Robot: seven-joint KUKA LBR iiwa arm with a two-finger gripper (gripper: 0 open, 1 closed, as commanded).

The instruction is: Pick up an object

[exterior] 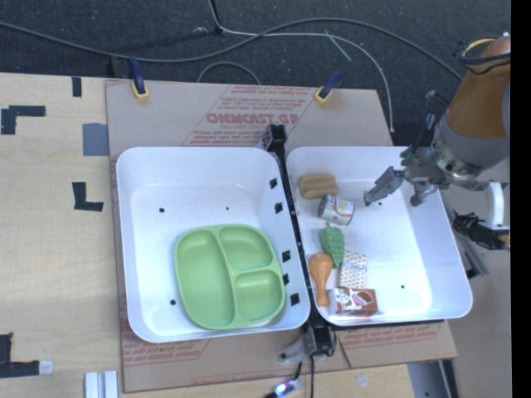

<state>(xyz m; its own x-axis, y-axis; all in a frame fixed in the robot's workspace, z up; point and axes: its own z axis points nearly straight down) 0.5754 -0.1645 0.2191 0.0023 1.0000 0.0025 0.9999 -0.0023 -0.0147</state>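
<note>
My gripper (399, 192) hangs over the upper right part of the right bin (431, 259). Its two dark fingers (380, 191) are spread apart, open, with nothing between them. Along that bin's left side lie a tan bread-like piece (318, 185), a small silver can (337, 211) on its side, a green leafy toy (333, 242), an orange drumstick-shaped toy (320, 274), a patterned packet (355, 268) and a red and white packet (358, 302). The can is nearest, a short way left of the fingers and apart from them.
The left bin (166, 189) holds a green divided plate (230, 276) in its lower half. A black divider (286, 214) runs between the bins. Cardboard (249, 114) with two clamps lies under both. Cables cross the dark floor behind.
</note>
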